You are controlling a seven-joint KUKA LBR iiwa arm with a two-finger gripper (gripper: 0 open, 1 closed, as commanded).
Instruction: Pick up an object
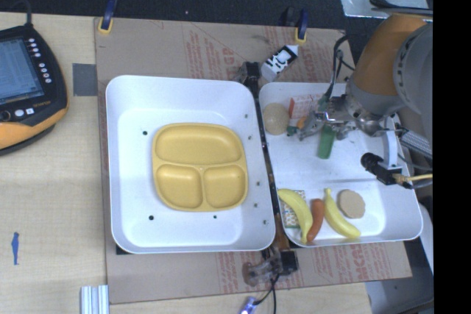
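Reaching in from the right of the frame, the grey arm (397, 77) with its orange band sets the gripper (329, 123) over the upper part of the right bin (390, 228). Whether the gripper is open or closed cannot be told from this slanted view, and nothing can be confirmed as held. A green cylinder (324, 145) lies just below the gripper in the picture, so close that contact cannot be judged. To the left of the gripper, near the bin's upper left corner, rest a beige ball (275, 118) and, just beside it, a thin orange stick (291, 107). Along the lower edge of the same bin lie four items in a row, from left to right: a first banana (294, 207), an orange-red carrot (315, 220), a second banana (340, 217) and a tan disc (352, 204), the disc touching the second banana's upper end. The left bin (129, 158) holds a single item, a yellow divided plate (200, 165), lying flat near its centre. Both bins sit on a cardboard sheet (184, 48); a control pendant (26, 84) rests on the bench at the far left, well apart from the bins.
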